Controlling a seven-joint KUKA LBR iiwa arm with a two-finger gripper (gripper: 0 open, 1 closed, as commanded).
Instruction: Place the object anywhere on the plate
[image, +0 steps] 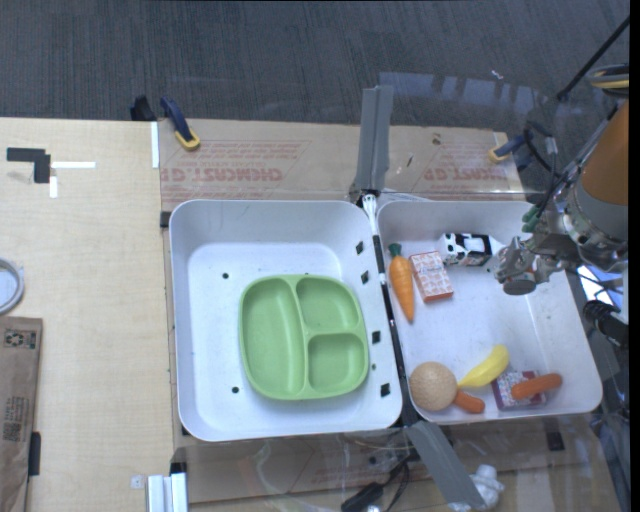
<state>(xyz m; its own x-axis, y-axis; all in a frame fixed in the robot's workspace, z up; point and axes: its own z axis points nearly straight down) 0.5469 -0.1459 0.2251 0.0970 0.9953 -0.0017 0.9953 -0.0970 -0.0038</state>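
One pincer (520, 272) hangs over the right bin (560, 330); whether it is apart or together I cannot tell. Green three-compartment plate (303, 337) sits in the left bin (200, 300).

Two white bins seen from above, arm entering at right.
Left bin (190, 300): green divided plate (303, 337). Right bin (575, 330): carrot (402, 284), pink box (431, 276), cow figure (466, 247), banana (484, 366), tan ball (433, 385); gripper (522, 272) above far right side.
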